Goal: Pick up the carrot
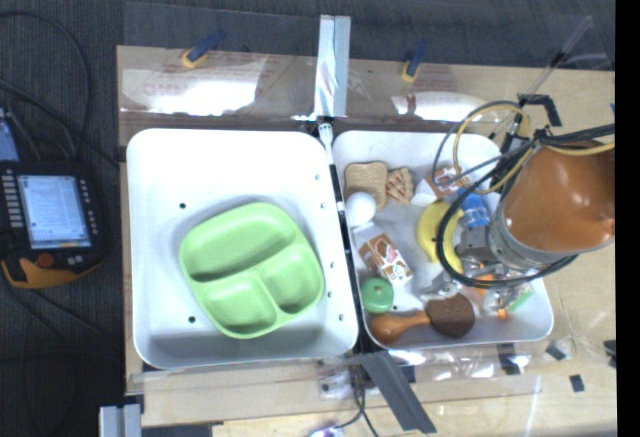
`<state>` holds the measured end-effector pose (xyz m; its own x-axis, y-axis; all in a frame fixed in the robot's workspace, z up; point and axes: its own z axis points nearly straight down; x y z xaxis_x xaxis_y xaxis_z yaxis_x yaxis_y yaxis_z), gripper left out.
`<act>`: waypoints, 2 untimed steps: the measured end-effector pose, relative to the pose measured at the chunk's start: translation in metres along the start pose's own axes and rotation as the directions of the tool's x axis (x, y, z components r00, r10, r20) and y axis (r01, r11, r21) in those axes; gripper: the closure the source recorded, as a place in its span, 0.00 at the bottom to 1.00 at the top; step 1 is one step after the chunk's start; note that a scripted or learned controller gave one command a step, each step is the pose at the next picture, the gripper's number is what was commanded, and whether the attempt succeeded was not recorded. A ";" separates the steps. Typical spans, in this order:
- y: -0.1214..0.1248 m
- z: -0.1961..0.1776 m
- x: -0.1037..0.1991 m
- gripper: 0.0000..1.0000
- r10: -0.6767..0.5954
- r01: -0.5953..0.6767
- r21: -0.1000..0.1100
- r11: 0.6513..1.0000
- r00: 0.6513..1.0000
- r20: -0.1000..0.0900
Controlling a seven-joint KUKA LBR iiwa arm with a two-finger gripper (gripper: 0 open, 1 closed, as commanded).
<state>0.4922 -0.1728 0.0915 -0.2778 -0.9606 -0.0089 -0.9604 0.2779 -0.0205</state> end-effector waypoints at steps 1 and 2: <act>0.001 0.000 0.003 0.00 0.046 -0.046 -0.003 0.999 0.999 -0.001; 0.000 -0.009 0.000 1.00 0.047 -0.047 -0.003 0.999 0.999 0.001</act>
<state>0.4922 -0.1734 0.1006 -0.3223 -0.9466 -0.0106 -0.9464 0.3225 -0.0176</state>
